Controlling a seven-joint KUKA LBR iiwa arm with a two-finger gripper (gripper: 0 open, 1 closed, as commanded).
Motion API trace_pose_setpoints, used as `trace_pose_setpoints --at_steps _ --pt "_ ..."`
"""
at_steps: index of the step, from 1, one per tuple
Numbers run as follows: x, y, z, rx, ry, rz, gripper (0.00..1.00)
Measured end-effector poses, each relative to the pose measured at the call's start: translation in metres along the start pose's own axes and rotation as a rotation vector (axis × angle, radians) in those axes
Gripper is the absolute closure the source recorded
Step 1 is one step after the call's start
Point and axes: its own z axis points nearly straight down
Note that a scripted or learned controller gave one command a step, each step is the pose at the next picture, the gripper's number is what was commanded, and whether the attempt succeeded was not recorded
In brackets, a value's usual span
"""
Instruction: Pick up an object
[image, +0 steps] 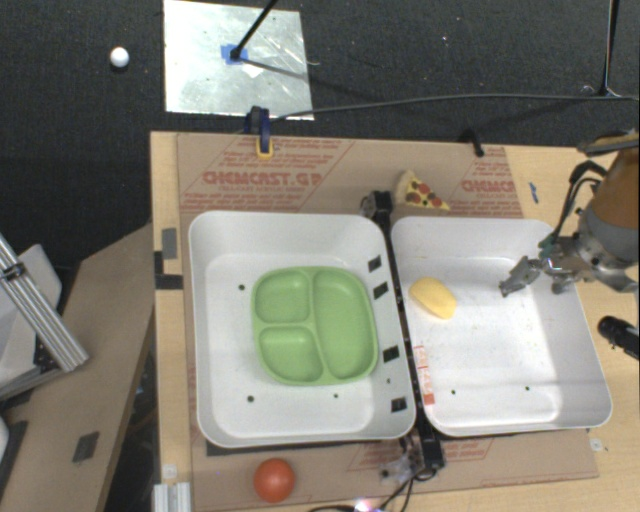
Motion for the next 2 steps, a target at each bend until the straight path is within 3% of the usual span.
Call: trace_pose_setpoints --at_steps 1,2 --pt "0.002 0.000 0.063 0.000 0.000 0.000 0.00" --pt "0.001 0.002 0.048 -0.007 -0.002 0.000 1.00"
